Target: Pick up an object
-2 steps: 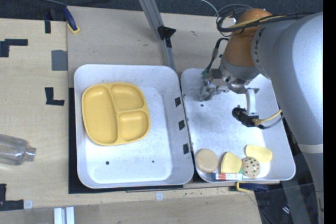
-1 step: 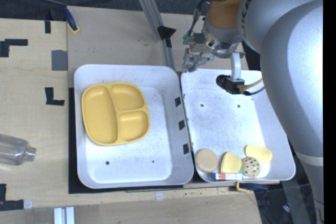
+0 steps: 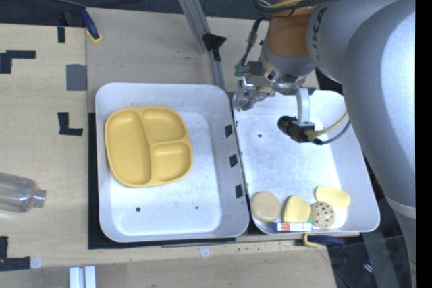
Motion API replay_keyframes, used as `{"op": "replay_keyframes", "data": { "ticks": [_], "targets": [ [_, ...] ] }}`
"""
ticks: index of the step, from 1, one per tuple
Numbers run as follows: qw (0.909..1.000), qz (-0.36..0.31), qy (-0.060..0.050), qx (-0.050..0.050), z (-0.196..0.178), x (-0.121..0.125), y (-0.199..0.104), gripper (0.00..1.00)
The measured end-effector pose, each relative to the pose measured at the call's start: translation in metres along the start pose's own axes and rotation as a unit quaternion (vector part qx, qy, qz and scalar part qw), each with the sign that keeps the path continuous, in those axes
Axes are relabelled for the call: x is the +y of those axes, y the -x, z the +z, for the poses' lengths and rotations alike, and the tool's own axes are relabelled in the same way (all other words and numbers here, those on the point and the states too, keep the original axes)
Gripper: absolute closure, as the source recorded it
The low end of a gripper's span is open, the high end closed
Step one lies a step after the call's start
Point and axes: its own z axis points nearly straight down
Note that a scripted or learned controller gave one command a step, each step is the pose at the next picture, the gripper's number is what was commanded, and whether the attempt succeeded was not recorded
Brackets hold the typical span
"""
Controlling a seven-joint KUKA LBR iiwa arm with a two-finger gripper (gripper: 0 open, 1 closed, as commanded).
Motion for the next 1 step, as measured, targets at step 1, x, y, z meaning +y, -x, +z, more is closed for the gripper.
{"op": "replay_keyframes", "data": {
  "ticks": [1],
  "targets": [
    [1.0, -0.001, 0.0, 0.001, 0.0003, -0.0466, -0.0351, 1.0]
  ]
}}
